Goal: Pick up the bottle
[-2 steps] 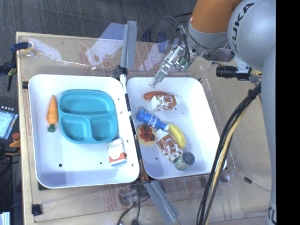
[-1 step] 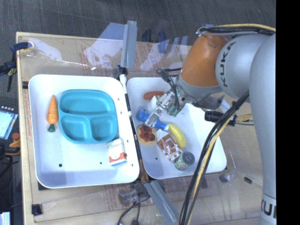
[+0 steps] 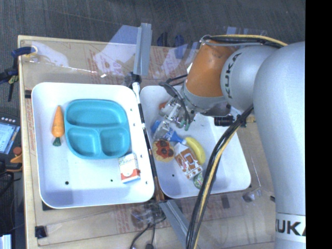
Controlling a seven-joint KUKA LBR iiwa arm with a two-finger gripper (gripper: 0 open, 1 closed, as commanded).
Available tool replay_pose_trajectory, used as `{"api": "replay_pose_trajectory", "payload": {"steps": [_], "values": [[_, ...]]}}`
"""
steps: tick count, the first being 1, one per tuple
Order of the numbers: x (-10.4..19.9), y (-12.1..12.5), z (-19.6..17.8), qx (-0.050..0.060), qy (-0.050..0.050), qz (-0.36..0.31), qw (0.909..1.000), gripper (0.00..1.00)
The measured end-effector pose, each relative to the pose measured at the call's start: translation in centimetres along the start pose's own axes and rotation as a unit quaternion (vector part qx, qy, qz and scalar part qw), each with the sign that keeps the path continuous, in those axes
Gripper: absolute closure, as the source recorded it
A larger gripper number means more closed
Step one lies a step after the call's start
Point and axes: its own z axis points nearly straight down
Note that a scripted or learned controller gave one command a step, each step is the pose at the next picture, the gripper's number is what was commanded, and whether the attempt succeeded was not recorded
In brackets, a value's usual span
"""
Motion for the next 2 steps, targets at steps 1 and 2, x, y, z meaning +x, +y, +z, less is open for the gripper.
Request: {"api": "replay_pose_trajectory", "payload": {"steps": [1,2], "values": [[0.8,-0.3,0.0,0.001,0.002,0.258,0.9661,0.00],[2.2,0.3,-0.2,0.002,-0.003,0.233,0.9725,0.00]]}}
